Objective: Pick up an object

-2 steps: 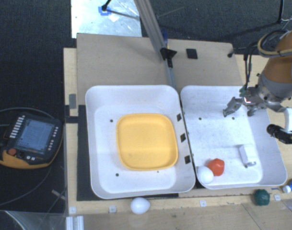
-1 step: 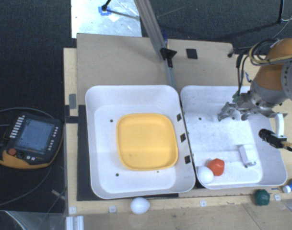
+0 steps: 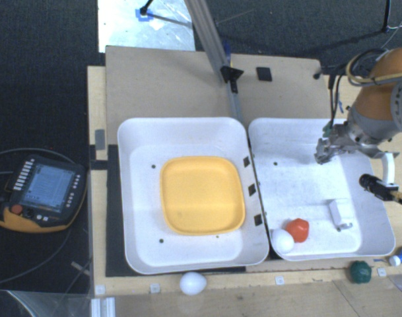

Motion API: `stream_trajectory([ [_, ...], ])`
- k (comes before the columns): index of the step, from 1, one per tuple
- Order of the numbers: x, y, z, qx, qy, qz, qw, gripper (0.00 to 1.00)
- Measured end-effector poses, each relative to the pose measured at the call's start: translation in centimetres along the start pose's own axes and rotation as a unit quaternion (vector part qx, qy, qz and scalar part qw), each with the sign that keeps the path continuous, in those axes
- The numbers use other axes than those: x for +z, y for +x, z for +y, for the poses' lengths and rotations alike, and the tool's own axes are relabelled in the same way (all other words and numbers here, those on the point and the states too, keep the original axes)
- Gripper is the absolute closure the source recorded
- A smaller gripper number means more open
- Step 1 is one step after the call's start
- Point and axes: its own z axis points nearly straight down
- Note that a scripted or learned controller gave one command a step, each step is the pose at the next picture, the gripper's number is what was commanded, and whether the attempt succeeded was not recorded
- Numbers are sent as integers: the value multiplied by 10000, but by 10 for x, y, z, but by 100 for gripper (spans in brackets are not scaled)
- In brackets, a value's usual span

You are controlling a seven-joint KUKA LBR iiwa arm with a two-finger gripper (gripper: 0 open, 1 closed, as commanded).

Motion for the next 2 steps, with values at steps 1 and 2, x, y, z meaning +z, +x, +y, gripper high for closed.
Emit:
stream_trajectory([
  [1,-46,6,-3,1,-8,0,10000,100],
  [2,-96,5,-2,1,-14,-2,10000,100],
])
